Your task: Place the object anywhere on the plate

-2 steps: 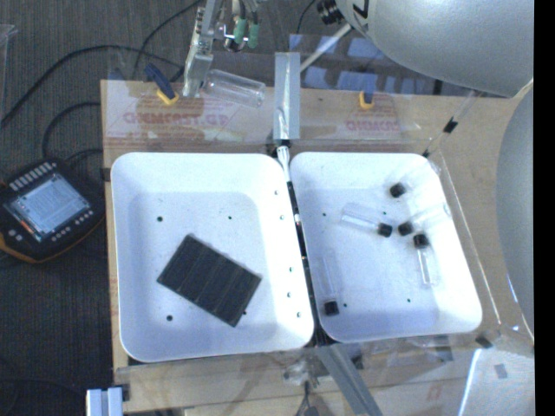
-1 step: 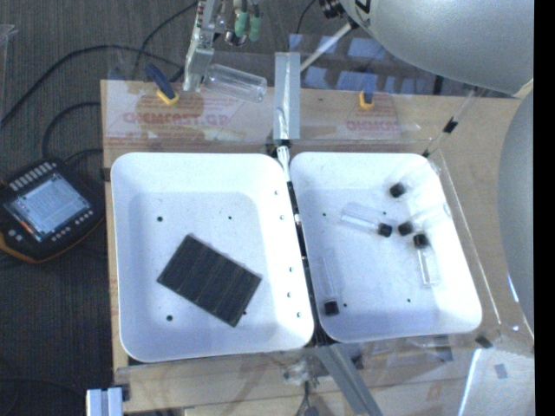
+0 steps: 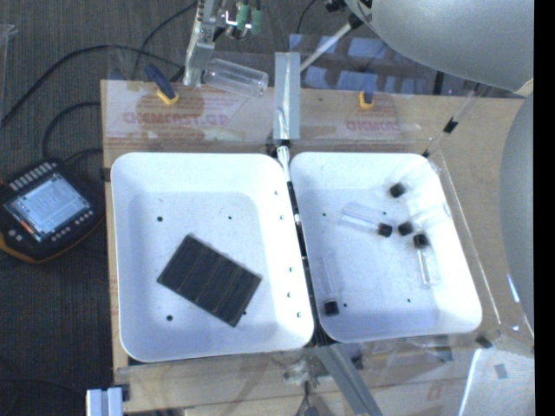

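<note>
At the far left, off the bench, a black handheld control pendant with a pale screen point(image 3: 45, 208) lies on the dark floor, its cable curling up toward the bench. The left shallow white bin point(image 3: 130, 198) holds a dark, flat rectangular plate with ribbed strips point(image 3: 209, 280), lying at an angle in the lower middle of the bin floor. Above that bin, past its far rim, the two-finger gripper point(image 3: 198, 63) hangs over the cardboard-coloured bench top, and a clear plastic tube point(image 3: 235, 75) lies tilted just beside its tips, seemingly pinched at its left end between the narrowly set fingers, though the contact is hard to make out. A grey metal bar point(image 3: 287, 94) stands between the two bins at the back. The right shallow white bin point(image 3: 460, 310) holds several more clear tubes with black caps: one near the middle point(image 3: 362, 220), one at the right point(image 3: 424, 258), one at the lower left with its cap toward the near rim point(image 3: 327, 289), and loose black caps clustered at the upper right point(image 3: 397, 191). The grey arm point(image 3: 451, 16) fills the upper right corner.
</note>
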{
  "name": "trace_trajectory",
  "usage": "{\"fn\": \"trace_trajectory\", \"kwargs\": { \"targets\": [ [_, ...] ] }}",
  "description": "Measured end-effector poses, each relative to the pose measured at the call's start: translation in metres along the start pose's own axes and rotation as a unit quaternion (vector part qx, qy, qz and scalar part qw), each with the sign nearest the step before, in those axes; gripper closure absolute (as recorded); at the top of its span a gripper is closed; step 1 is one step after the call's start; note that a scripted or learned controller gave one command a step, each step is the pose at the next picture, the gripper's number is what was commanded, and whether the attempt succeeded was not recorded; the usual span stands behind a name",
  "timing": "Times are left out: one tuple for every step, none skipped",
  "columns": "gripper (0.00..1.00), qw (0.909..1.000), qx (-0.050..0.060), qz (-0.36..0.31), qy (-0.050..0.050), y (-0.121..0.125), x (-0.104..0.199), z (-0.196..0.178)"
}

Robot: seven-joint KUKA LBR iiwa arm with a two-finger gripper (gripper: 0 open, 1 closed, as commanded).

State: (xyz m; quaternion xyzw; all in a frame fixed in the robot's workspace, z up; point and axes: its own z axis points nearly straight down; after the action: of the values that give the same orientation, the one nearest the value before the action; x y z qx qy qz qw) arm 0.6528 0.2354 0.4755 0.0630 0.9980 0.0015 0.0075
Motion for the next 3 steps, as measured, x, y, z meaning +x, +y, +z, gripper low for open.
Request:
{"fn": "trace_trajectory", "kwargs": {
  "targets": [
    [1.0, 1.0, 0.0, 0.001, -0.001, 0.001, -0.001, -0.008],
    [1.0, 1.0, -0.001, 0.001, -0.002, 0.001, -0.003, -0.017],
    [1.0, 1.0, -0.001, 0.002, -0.003, 0.002, -0.004, -0.025]
  ]
}}
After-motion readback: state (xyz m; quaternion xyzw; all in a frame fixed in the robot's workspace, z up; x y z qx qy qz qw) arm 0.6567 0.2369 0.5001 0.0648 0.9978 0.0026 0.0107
